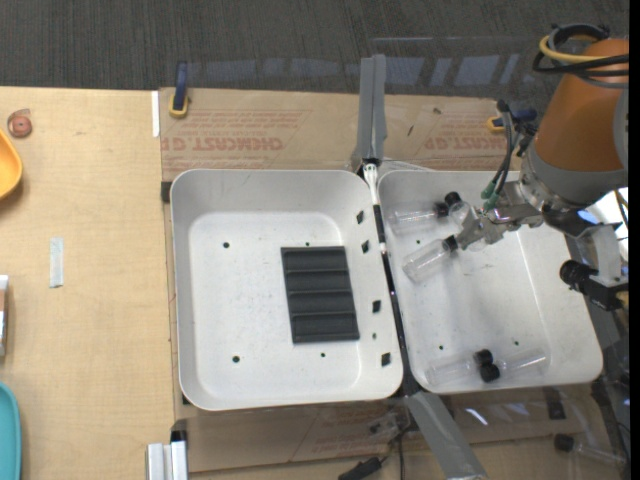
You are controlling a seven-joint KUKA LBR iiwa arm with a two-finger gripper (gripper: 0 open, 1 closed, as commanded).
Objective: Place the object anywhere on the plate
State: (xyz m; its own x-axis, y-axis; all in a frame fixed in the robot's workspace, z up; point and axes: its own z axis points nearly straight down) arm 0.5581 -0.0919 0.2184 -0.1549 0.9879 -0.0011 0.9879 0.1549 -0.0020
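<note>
A black ribbed plate [319, 294] lies flat in the middle of the left bin [200, 268]. Three clear tubes with black caps lie in the right bin [560, 348]: one [420, 214] near the back left, one [428, 259] just below it, and one [505, 366] near the front edge. My gripper [487, 228] is low over the back of the right bin, just right of the middle tube's black cap. The wrist hides what lies directly beneath it.
The two bins meet at a raised rim with small black clips [382, 248]. Brown cardboard [260, 128] lies behind the bins. A pale wooden tabletop [90, 268] with an orange item [6, 168] stretches to the left. Cables [512, 138] hang beside the arm.
</note>
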